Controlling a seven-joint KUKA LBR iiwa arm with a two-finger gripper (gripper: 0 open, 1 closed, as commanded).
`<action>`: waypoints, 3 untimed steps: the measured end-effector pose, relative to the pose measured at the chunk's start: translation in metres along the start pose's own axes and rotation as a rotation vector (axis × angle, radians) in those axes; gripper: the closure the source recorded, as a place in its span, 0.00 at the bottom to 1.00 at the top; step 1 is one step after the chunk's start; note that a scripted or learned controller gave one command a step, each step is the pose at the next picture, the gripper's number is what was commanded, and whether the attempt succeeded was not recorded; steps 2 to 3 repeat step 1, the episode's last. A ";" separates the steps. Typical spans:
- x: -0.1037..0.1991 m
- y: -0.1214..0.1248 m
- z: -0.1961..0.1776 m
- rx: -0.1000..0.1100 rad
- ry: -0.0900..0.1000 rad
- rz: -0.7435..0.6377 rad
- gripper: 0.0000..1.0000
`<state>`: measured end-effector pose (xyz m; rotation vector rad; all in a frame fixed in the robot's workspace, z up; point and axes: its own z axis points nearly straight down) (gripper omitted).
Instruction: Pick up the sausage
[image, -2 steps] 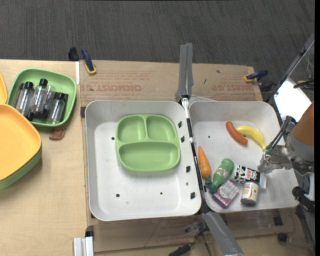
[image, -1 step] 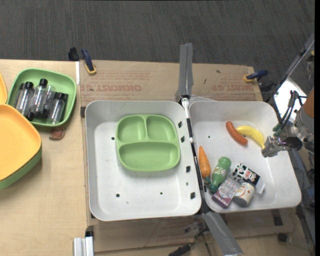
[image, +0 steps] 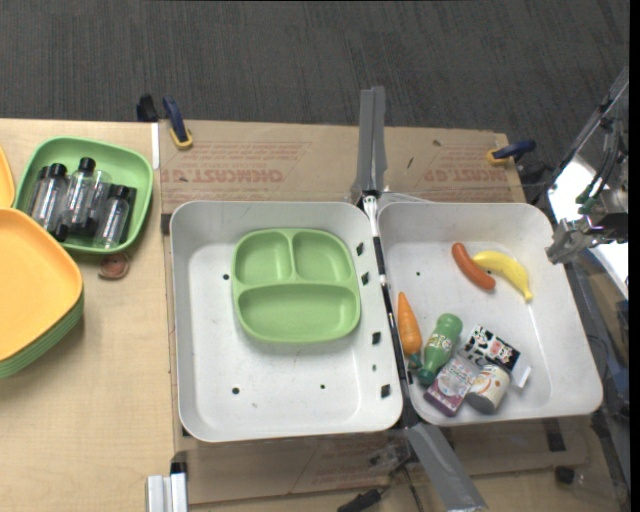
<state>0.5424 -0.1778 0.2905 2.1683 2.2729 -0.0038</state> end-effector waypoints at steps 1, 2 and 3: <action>-0.003 0.047 -0.024 0.000 -0.001 -0.062 1.00; -0.003 0.047 -0.024 0.000 -0.001 -0.062 1.00; -0.003 0.047 -0.024 0.000 -0.001 -0.062 1.00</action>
